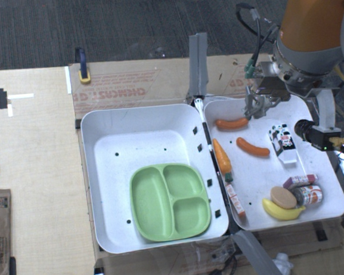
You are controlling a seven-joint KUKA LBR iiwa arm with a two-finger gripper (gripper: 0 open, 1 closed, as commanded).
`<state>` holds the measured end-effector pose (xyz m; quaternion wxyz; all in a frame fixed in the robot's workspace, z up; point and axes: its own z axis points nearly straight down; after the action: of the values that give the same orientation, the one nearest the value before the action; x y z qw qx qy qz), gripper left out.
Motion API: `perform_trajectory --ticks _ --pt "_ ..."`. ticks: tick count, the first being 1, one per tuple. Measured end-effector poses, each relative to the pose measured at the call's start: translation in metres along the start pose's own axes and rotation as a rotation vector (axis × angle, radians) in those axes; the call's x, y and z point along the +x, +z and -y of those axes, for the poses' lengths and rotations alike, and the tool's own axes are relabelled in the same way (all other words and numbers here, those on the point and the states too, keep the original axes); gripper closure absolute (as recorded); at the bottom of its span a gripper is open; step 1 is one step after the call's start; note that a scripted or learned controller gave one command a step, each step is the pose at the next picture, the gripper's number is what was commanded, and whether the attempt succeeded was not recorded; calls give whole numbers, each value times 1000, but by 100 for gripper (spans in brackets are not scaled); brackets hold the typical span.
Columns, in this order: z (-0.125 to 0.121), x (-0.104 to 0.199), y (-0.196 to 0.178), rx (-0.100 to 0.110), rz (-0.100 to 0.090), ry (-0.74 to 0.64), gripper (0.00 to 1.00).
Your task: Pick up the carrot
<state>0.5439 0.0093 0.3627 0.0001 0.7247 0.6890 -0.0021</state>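
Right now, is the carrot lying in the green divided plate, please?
No, the carrot lies in the right bin along its left wall, while the green plate sits in the left bin.

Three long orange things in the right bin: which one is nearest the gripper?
The upper sausage, lying right beside the gripper near the bin's back wall. The other sausage lies mid-bin, and the carrot lies against the left wall.

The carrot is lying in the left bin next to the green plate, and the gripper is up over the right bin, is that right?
Not quite. The camera view shows the carrot in the right bin, along its left wall, across the divider from the green plate. The plate sits in the left bin. The gripper is indeed over the right bin, near a sausage.
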Motion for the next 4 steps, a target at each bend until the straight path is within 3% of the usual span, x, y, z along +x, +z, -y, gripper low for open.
perform_trajectory --ticks 1,2,3,4 --pt "-56 -31 110 0 0 -229 100" --pt "24 -28 169 3 -2 -76 100" --pt "23 -114 161 -1 -1 -93 100" --pt "58 -141 124 -3 -2 -612 100"
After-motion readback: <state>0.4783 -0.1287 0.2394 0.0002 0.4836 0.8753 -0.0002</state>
